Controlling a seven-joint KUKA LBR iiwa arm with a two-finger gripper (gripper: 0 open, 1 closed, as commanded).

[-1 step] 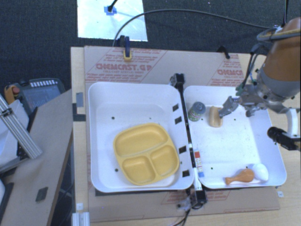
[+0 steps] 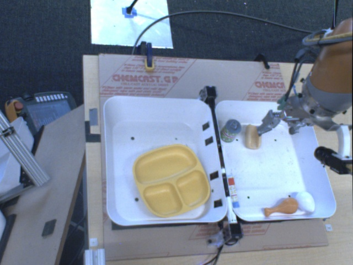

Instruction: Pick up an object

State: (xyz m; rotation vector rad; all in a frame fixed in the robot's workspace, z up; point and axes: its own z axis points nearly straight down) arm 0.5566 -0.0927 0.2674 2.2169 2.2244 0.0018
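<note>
In the right bin point(image 2: 276, 170) a small grey-green can point(image 2: 230, 130) stands near the divider, with a tan bread-like piece point(image 2: 252, 137) right beside it. A tan toy drumstick point(image 2: 281, 207) and a white egg-shaped object point(image 2: 305, 201) lie at the bin's front right corner. My gripper point(image 2: 282, 125) hovers over the back of the right bin, just right of the tan piece. It is open, one fingertip point(image 2: 268, 125) close to the tan piece, and nothing sits between the fingers.
The left bin point(image 2: 118, 148) holds a yellow three-compartment tray point(image 2: 171, 179). A black divider strip point(image 2: 218, 153) runs between the bins. The arm's orange band point(image 2: 333, 59) and grey wrist lean in from the right, above the right bin's far edge.
</note>
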